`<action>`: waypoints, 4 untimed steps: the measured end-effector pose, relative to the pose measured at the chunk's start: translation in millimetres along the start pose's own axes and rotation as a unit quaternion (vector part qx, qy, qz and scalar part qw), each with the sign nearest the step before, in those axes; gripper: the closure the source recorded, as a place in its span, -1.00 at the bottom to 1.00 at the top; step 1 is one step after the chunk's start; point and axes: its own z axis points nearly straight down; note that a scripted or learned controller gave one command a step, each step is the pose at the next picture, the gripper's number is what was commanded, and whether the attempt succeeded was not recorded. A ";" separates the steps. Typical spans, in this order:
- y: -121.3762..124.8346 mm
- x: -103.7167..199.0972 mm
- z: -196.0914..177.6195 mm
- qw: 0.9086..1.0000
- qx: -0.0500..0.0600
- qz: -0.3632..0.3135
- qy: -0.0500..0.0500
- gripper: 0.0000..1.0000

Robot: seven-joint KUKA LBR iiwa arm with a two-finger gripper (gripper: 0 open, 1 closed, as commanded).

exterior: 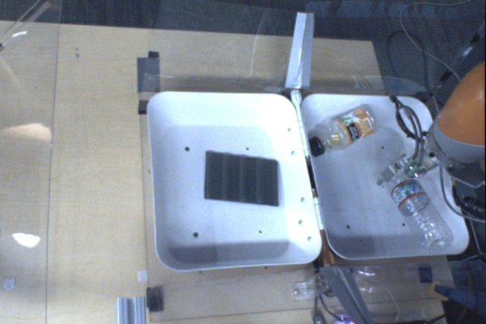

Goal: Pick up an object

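In the right bin [357, 239], a small bottle with a yellow label [345, 128] lies on its side near the back left corner. A clear plastic water bottle [418, 212] lies near the bin's right wall, its cap end pointing up-left. My gripper [399, 169] hangs low over the right bin, just at the cap end of the clear bottle and well to the right of the yellow-label bottle. Whether it touches the clear bottle is not visible. A dark grey ribbed rectangular pad [241, 178] lies flat in the middle of the left bin [175, 239].
The orange band of the arm [465, 116] rises over the right bin's right edge, with black cables [408, 121] looping beside it. A metal post [299, 61] stands behind the divide between the bins. Wooden benchtop [76, 186] stretches to the left.
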 end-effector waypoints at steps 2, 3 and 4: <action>6.3 120.4 -118.9 0.998 0.007 0.055 0.004 1.00; 6.2 120.2 -118.9 0.998 0.007 0.055 0.004 -1.00; -16.4 98.0 -1.3 0.999 0.008 -0.052 0.006 -1.00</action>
